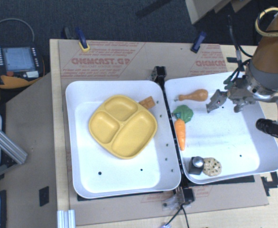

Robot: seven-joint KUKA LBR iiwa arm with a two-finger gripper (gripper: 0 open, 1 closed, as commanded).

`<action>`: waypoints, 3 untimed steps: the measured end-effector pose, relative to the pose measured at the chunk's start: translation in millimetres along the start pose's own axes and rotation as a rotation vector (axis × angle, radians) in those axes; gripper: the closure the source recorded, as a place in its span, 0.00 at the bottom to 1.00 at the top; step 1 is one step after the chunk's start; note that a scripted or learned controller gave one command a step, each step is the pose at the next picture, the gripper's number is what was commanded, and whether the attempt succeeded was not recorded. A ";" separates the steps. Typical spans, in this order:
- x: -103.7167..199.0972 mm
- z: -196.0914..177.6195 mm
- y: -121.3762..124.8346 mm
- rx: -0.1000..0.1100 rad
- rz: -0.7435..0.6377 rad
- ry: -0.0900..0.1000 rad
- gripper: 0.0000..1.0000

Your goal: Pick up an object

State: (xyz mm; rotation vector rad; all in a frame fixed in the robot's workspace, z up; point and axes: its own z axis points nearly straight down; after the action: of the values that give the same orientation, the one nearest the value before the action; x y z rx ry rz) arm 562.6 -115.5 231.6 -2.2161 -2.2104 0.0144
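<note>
— Where's the drumstick (193,96)?
— Back of the right bin (253,163), just left of the gripper (227,102), whose fingers are spread, nothing between them.
— Handling?
— Likely light, hard plastic, slippery — grip the thick end crosswise.

Bright, even overhead light fills the scene. The two white bins (82,141) are nearly washed out, with soft glare on their floors and faint shadows along their rims. The yellow divided plate (123,126) casts a thin, soft shadow. The dark floor at the top stays dim. Focus is fairly sharp at centre, with slight softness and grain toward the edges.
</note>
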 end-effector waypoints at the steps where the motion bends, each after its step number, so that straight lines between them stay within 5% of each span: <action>1: 0.3 -7.2 2.5 -0.014 -0.003 -0.002 0.00; 3: 10.7 90.8 7.2 -0.008 -0.002 0.000 0.00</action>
State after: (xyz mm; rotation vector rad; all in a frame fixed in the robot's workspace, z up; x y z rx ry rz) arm 568.5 -104.7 140.7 -2.2183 -2.2165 0.0052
